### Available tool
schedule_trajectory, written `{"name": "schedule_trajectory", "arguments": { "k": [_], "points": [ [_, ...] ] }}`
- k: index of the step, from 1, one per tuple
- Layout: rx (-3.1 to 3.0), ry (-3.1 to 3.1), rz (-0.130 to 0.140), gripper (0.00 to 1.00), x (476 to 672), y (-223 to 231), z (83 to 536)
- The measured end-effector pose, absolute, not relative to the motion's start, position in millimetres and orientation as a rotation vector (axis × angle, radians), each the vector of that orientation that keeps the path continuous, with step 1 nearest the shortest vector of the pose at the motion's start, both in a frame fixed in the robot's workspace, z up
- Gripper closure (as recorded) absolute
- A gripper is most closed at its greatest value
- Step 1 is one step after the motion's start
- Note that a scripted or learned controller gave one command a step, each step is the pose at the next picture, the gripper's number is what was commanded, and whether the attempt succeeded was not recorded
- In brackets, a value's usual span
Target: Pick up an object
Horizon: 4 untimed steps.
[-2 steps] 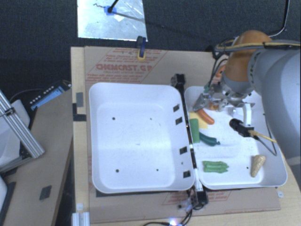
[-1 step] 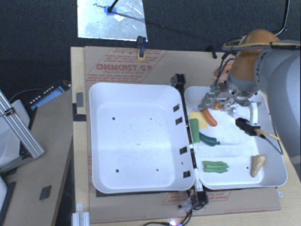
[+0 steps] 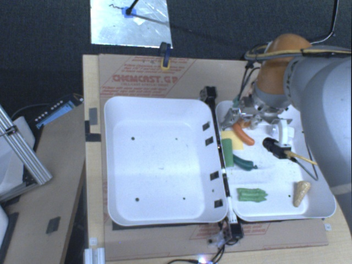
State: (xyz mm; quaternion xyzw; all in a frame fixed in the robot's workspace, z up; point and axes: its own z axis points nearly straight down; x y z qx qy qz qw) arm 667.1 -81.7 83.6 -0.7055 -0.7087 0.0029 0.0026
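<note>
Item: orange carrot-shaped piece [image 3: 245,134], small and tapered, lying slantwise on the floor of the right bin [image 3: 275,175] near its upper left corner.
Handling (judged): probably a light toy food, stiff or slightly yielding, with a smooth rounded skin that may slip. Best taken across the thicker middle, at right angles to its length.
Hand [image 3: 240,120]: just above the piece's upper end, close over it. Cannot tell whether it is open or closed, and no contact can be confirmed.
Neighbours: yellow block [image 3: 237,142] touching or just beside the piece's lower left. Green stick [image 3: 226,150] along the bin's left wall. Dark green piece [image 3: 244,162] near, below.
Further off: green pod [image 3: 252,194] and beige piece [image 3: 301,192], well apart, at the front.
Left bin [image 3: 159,158]: alongside.
</note>
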Motion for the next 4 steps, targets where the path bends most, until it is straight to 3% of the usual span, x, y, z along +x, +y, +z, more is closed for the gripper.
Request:
{"name": "schedule_trajectory", "arguments": {
  "k": [1, 3, 4],
  "points": [
    [-2.214, -2.221, 0.009, 1.00, 667.6, -84, 95],
    [-2.218, -2.231, -0.006, 1.00, 670.3, -83, 97],
    [-2.212, -2.239, -0.017, 1.00, 671.0, -2, 192]
  ]
}}
